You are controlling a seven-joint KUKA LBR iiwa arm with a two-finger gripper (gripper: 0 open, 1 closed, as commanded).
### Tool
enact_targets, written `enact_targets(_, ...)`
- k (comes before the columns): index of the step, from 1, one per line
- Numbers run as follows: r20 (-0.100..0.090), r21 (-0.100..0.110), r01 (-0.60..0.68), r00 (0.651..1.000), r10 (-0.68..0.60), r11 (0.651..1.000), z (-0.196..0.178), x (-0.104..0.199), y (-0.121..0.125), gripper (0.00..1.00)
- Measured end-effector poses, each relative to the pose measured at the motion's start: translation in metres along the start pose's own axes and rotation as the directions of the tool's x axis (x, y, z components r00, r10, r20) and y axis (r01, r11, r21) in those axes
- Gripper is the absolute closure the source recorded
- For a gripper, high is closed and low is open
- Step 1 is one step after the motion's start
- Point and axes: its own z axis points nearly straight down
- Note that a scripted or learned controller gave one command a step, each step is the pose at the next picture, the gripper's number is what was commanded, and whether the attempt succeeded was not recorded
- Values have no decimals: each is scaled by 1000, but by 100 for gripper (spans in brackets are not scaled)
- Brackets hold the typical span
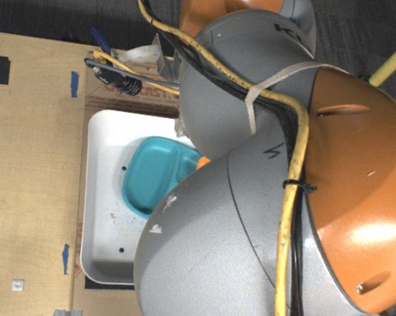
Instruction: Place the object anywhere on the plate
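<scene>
well, the arm [265,198] bulks over the right of the scene, covering most of the white bin [100,199]. the teal plate [154,173] lies in that bin, its right side tucked under the arm. a sliver of something orange [203,162], maybe the object, touches the plate's right edge. where the gripper sits relative to it, cannot tell. open bin floor lies left and near.

I see a teal plastic plate [151,174] in a shallow white bin [100,199], a small orange piece [202,163] at its edge, and the grey-and-orange arm [279,199] wrapped by a yellow cable [296,166].
</scene>
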Motion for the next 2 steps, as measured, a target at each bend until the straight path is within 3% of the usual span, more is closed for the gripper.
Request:
enact_targets(1,13,-1,5,1000,-5,1000,84,-10,-5,100)
enact_targets(2,4,2,11,1000,-11,1000,181,34,4,100)
